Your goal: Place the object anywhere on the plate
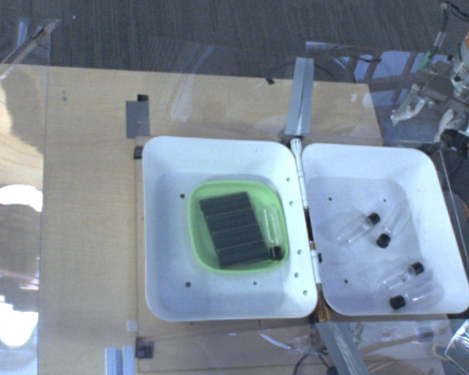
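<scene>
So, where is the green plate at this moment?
In the camera view, the green plate sits in the left bin, under a dark ridged block and a clear vial.

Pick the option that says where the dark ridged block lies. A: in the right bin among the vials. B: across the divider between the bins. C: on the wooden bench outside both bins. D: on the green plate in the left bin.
D: the dark ridged block rests on the green plate inside the left bin, with one clear vial beside it on the plate.
</scene>
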`<state>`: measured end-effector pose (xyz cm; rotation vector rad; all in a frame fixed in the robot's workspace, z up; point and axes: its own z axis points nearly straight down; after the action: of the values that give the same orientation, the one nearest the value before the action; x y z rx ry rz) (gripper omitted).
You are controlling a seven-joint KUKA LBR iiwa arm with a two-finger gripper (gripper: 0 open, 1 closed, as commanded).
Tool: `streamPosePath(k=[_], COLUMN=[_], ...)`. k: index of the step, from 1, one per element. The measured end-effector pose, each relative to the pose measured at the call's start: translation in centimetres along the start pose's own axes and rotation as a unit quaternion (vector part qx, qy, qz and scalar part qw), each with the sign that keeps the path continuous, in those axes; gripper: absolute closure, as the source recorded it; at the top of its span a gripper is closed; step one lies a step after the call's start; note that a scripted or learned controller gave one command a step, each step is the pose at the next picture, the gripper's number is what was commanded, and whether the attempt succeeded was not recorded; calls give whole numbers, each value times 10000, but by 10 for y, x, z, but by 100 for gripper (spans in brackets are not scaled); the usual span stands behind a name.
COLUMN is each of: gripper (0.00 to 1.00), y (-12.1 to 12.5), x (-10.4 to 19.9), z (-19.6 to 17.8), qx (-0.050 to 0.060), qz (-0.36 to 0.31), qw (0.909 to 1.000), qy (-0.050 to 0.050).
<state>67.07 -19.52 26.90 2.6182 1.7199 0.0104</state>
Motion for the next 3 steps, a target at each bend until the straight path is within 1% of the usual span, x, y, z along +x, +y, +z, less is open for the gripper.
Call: streamPosePath(k=[1, 2, 3], gripper=[0, 0, 0], y=[-4, -3, -1], x=[7, 6, 1], z=[15, 15, 23], qx=[22, 17, 24], qz=[183, 323, 305], qw=[9998, 9995, 9995], qy=[-1, -1, -1])
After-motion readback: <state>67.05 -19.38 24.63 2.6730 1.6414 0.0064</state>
